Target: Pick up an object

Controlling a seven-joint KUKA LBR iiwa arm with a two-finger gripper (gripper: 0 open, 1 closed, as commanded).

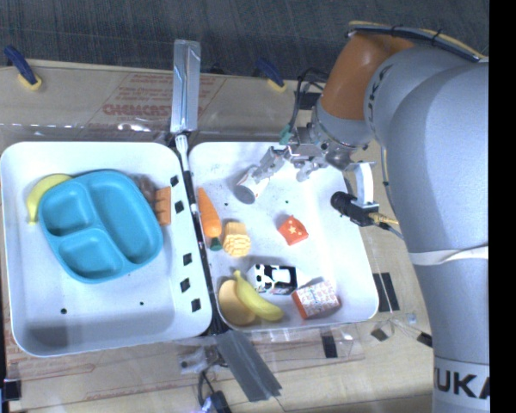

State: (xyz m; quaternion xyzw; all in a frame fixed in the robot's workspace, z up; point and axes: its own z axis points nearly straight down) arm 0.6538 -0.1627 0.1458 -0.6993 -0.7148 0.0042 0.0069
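Where bare floor opens, carrot (209,214) beside bin wall (192,198).

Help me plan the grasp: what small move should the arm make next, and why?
Probably lower the hand toward the carrot, just below and left of it in the right bin. The hand hangs over the bin's upper part with nothing seen between its fingers, and the carrot lies nearest.

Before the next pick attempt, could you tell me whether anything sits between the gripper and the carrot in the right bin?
Nothing visible does. The gripper hangs over the right bin's upper part, and only bare bin floor lies between it and the carrot lower left. The corn lies just beyond the carrot, not in the path.
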